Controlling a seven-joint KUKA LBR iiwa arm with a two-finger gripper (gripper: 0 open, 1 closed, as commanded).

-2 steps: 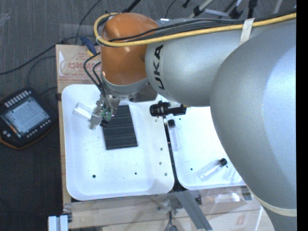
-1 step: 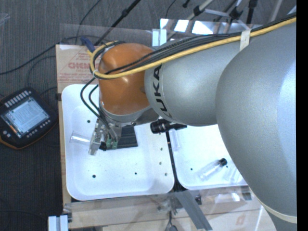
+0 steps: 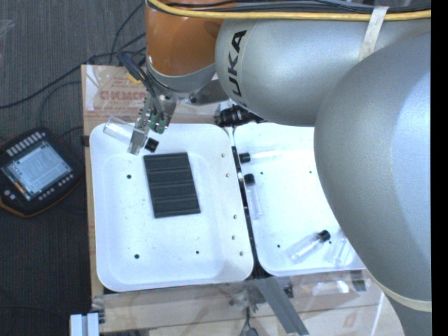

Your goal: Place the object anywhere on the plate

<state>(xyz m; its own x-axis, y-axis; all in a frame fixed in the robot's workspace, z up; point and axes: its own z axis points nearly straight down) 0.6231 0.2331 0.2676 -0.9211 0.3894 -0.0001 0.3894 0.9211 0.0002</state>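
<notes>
The pincer (image 3: 142, 140) hangs over the far left corner of the left bin (image 3: 119, 257), just beside the upper edge of the dark ribbed plate (image 3: 172, 184) lying flat there. Whether its fingers are wide or narrow I cannot tell (they blur together). A clear vial with a black cap (image 3: 308, 245) lies in the right bin (image 3: 294, 159), well apart from the plate.

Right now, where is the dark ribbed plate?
The dark ribbed plate lies flat in the left bin, toward its upper middle, just below and right of the tool.
</notes>
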